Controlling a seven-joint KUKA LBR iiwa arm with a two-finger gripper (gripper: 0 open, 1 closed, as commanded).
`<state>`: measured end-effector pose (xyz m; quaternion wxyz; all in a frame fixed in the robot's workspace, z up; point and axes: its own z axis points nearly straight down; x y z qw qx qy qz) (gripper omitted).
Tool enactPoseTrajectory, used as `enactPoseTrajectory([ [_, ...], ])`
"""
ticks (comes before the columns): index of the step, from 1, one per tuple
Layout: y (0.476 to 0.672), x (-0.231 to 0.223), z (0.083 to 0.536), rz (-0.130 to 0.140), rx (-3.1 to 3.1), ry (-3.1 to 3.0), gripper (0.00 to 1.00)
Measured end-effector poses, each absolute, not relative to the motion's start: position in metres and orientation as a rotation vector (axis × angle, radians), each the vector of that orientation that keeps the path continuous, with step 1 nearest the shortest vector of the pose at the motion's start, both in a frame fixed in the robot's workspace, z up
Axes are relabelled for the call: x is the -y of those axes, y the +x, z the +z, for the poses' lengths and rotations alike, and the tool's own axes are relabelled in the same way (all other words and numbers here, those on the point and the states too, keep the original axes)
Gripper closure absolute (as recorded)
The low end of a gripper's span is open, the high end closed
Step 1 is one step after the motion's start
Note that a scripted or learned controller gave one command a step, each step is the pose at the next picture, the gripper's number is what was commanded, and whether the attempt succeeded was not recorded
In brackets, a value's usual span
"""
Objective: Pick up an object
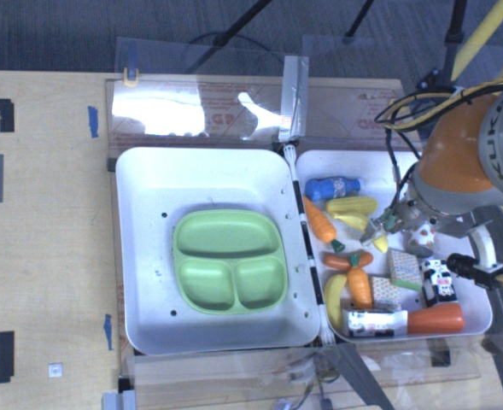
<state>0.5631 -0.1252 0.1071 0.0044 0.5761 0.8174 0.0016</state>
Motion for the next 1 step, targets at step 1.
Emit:
enactPoseTrajectory([
  [1, 0.5899, 0.0765, 0.2515, 0.001, -2.450, 1.962, 1.00],
])
